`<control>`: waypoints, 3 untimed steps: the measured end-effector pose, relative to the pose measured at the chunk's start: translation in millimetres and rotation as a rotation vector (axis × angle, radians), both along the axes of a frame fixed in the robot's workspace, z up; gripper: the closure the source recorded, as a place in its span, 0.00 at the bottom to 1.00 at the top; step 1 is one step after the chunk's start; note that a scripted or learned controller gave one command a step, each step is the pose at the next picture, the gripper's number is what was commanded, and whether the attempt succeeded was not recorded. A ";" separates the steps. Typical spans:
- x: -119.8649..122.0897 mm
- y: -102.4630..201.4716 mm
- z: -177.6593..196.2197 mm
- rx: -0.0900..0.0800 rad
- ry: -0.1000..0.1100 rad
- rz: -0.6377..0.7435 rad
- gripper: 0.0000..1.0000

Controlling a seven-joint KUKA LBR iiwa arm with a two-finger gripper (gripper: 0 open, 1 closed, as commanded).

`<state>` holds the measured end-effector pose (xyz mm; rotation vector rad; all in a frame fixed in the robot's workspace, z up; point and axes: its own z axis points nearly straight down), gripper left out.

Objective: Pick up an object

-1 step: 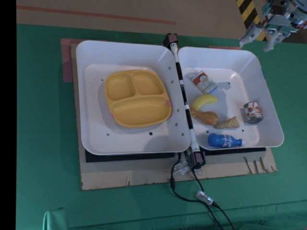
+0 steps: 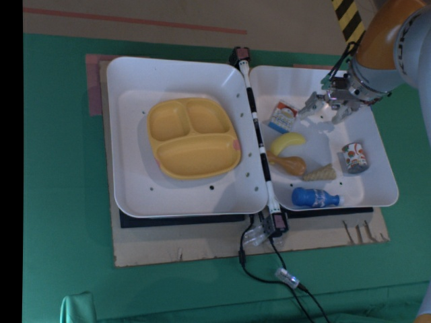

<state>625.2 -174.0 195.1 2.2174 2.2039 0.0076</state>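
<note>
The gripper [image 2: 325, 114] hangs over the back of the right bin [image 2: 377, 155] with its fingers spread wide and nothing between them; the arm behind it is cut off at the frame's edge. Below lie a small carton [image 2: 283, 116], a banana [image 2: 288, 142], a drumstick [image 2: 289, 163], an ice-cream cone [image 2: 320, 173], a can [image 2: 354, 157] and a blue bottle [image 2: 315, 197]. The labels are too small to read. The left bin [image 2: 128, 147] holds a yellow divided plate [image 2: 194, 138]. Both bins sit on cardboard [image 2: 188, 247] over green cloth [image 2: 60, 180].
</note>
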 end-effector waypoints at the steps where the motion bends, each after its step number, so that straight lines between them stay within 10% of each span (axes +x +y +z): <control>1: -75.0 15.0 -7.0 -0.004 -0.008 -0.001 0.00; 2: -158.1 -15.0 2.8 0.003 0.009 -0.003 0.00; 3: -129.1 50.3 -7.1 -0.002 -0.008 -0.002 0.00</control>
